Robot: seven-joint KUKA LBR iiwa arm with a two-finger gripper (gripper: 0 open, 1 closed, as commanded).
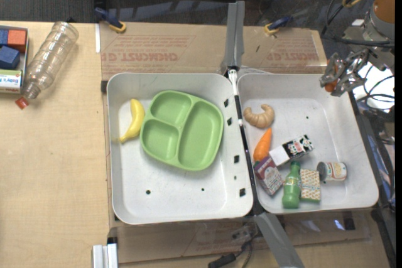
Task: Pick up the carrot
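The orange carrot (262, 144) lies in the right bin (342, 128) near its left wall, just below a croissant (259, 115). My gripper (339, 80) hangs above the right bin's far right corner, well away from the carrot, up and to its right. Nothing shows between its fingers.
Around the carrot lie a small milk carton (297, 148), a red packet (271, 176), a green bottle (291, 186), a cracker pack (310, 186) and a small can (333, 171). The left bin (125, 191) holds a green divided plate (183, 129) and a banana (132, 120). A plastic bottle (48, 56) lies on the bench at left.
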